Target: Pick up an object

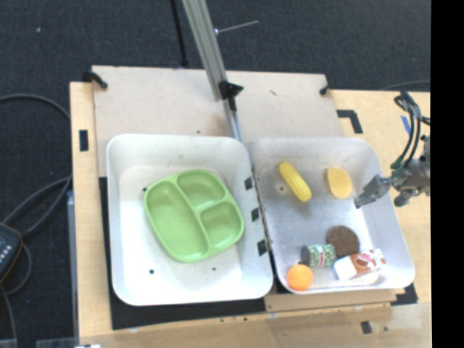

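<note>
camera view: two shallow white bins side by side on the worktop (83, 216), left bin (119, 158) and right bin (395, 230), rims touching down the middle

left bin: one light green divided plate (193, 214) with three compartments, lying flat and rotated a bit, roughly centred in the bin

right bin contents:
- yellow corn cob (295, 180), upper left area, lying at a diagonal
- yellow rounded piece (338, 183), looks like a lemon or similar, just right of the corn, apart from it
- dark brown round disc (342, 239), cookie-like, lower centre-right
- small green can (319, 254) on its side, just left of and below the disc, near touching it
- orange ball or fruit (300, 276) at the near rim, below-left of the can
- white and red carton (360, 264) lying flat in the near right corner, just below the disc

claw (375, 191) comes in from the right over the right bin's right side, level with the yellow rounded piece and just right of it, not touching it. Grey finger tip (370, 192) points left and down toward the bin floor. Can't tell if the claw is open or closed, too small and dark at the wrist. Nothing visible between the fingers, no object lifted, all six pieces sit on the bin floor

silver aluminium mast (205, 38) slants up from the far edge between the bins; black cables (29, 187) on the dark floor at left
</note>
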`<act>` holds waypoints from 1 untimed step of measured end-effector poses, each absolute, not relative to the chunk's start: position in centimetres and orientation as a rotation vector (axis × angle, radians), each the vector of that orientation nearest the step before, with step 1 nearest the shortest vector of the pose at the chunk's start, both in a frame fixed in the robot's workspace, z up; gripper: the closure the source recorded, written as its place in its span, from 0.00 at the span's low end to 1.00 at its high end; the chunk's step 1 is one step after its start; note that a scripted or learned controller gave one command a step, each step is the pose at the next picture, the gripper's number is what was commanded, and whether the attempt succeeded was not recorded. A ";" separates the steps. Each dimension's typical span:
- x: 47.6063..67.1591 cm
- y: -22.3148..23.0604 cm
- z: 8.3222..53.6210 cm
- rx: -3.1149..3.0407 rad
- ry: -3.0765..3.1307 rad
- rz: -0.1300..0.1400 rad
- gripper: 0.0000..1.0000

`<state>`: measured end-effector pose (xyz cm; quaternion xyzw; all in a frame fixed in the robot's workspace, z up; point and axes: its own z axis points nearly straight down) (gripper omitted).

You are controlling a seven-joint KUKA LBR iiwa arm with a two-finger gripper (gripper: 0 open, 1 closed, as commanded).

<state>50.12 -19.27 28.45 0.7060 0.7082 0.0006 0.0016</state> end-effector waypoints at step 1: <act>50.1 -19.3 28.5 2.216 2.222 0.003 0.00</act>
